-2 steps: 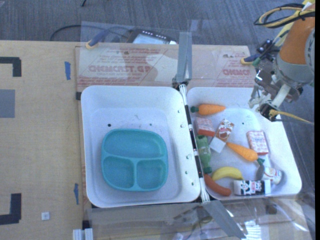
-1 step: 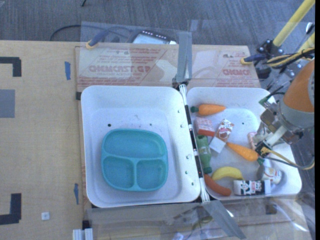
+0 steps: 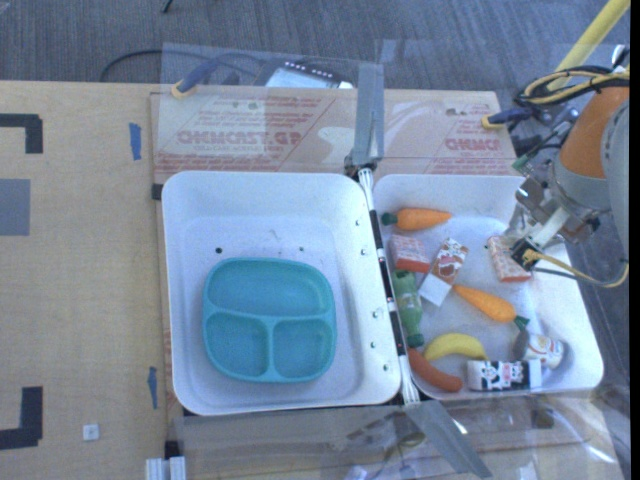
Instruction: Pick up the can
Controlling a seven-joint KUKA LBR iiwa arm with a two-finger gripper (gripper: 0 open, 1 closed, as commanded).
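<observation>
In the right bin [image 3: 585, 313], a small white and red can [image 3: 545, 349] lies near the front right corner, beside a dark utensil-like piece [image 3: 521, 342]. My gripper [image 3: 518, 236] hangs at the bin's right side, above a pink-orange block [image 3: 503, 260] and well behind the can. Nothing shows as held by it.
The right bin also holds two carrots [image 3: 422, 218] [image 3: 485, 303], a red-white packet [image 3: 450, 259], a green item [image 3: 406, 303], a banana [image 3: 455, 346], a red sausage [image 3: 434, 371] and a cow-print carton [image 3: 498, 373]. The left bin [image 3: 190, 208] holds a teal divided plate [image 3: 268, 320].
</observation>
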